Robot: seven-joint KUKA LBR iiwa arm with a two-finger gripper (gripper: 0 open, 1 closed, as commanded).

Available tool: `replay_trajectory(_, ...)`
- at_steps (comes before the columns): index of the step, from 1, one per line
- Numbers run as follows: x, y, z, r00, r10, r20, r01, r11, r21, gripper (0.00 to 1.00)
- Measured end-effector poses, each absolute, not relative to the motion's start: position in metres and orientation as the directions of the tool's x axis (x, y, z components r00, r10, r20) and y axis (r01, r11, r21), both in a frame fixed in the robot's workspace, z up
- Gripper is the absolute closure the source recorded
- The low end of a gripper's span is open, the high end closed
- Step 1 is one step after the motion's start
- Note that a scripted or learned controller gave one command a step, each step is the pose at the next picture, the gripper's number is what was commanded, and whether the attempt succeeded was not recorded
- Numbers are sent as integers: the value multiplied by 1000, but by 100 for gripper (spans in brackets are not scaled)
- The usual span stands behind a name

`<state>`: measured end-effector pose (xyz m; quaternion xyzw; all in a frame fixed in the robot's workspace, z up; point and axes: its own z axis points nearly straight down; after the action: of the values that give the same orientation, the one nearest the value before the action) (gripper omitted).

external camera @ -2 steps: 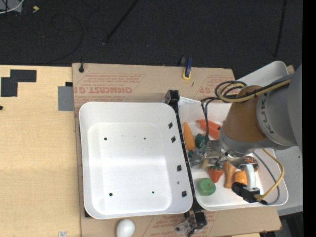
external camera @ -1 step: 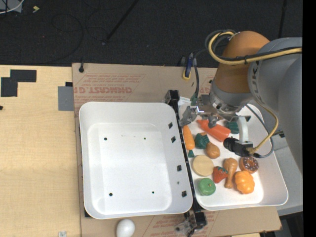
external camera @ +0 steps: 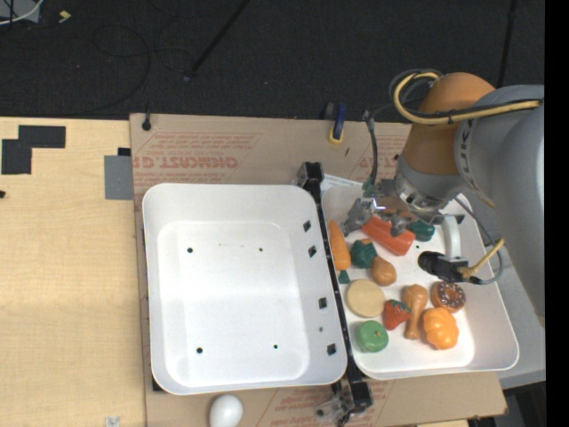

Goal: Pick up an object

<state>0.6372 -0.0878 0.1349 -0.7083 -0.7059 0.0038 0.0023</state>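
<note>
Several toy foods (external camera: 404, 296) crowding my right bin (external camera: 498, 350), red piece (external camera: 388, 234) just under the gripper (external camera: 378, 210), whose grip I cannot tell, orange carrot (external camera: 339, 245) beside the divider, left bin (external camera: 178, 363) alongside, white ball (external camera: 226, 410) on the bench.

Arm: your grey arm (external camera: 511, 149) comes in from the 3 o'clock side of the camera view and fills the upper right, its broad link slanting from about 4 o'clock up toward 1 o'clock.
Orange band: you see it as a rounded orange section (external camera: 442, 127) just above the wrist, around 2 o'clock from the middle of the frame, with yellow and black cables looping over its top.
Wrist: it bends downward and toward 9 o'clock from the band.
Gripper: your gripper (external camera: 380, 210) hangs low beneath the wrist, pointing down and slightly toward 8 o'clock.
</note>
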Motion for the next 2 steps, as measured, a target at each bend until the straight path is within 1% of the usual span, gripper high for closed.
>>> replay_trajectory(1, 642, -140, 103, -2, 1000, 2, 1000, 2, -5, 0)
replay_trajectory(2, 645, -88, 88, 0, 1000, -18, 1000, 0, 5, 0)
